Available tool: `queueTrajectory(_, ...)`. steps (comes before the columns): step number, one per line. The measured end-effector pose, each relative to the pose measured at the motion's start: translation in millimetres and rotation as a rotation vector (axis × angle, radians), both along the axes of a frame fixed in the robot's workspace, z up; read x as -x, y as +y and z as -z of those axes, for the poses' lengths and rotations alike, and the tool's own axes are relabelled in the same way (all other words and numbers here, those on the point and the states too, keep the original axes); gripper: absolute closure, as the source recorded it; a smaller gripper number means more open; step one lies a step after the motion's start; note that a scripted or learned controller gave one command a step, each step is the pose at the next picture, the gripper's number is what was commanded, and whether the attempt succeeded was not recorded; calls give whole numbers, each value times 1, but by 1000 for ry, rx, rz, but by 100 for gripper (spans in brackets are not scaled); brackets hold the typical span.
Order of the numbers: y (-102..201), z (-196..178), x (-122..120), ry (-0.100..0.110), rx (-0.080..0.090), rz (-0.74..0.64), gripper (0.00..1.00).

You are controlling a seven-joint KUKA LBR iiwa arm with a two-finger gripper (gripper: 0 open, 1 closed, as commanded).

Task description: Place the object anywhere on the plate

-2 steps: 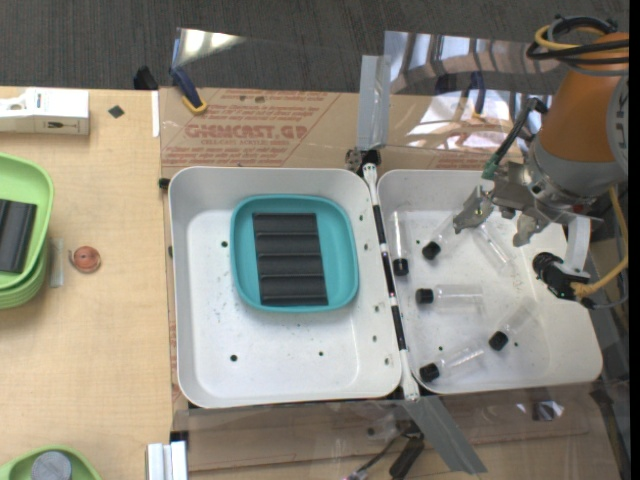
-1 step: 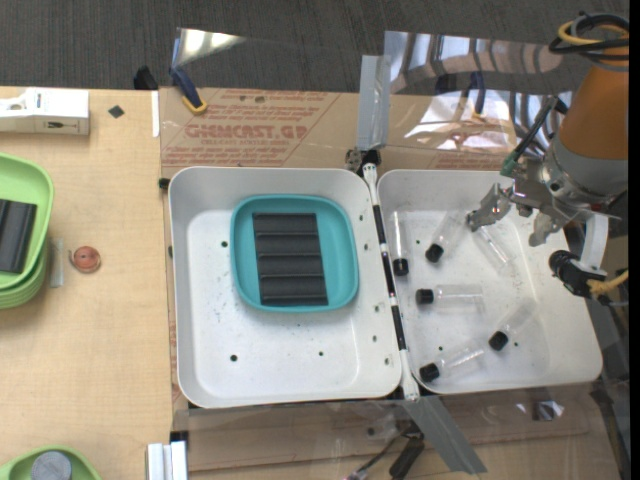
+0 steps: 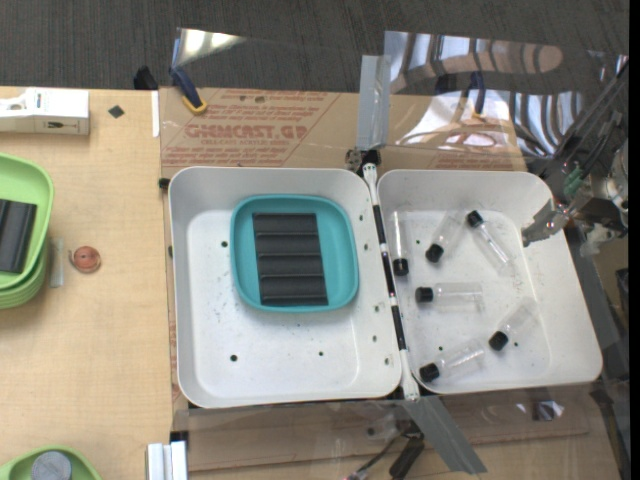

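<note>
Task looks unstarted: the teal plate (image 3: 295,253) in the left bin (image 3: 200,348) carries no tube, and all the clear black-capped tubes (image 3: 450,293) lie loose in the right bin (image 3: 575,368). The hand (image 3: 545,226) sits at that bin's right rim; whether it is open or closed cannot be told, and nothing shows between its tips, so pick and transfer are left.

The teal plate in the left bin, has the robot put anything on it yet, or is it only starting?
Only starting, it seems. Nothing looks done: the teal plate carries just its dark ribbed insert, and the clear vials lie in the right bin. The gripper is at that bin's right rim, its grasp unclear. Picking a vial and placing it remain.
</note>
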State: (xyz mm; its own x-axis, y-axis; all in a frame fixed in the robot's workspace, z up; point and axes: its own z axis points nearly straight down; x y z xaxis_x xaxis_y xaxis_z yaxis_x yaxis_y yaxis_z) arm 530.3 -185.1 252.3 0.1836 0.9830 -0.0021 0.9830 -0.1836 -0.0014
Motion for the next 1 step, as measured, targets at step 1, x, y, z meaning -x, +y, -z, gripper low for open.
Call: queueTrajectory(1,-19,-97,28,0,1,161,0)
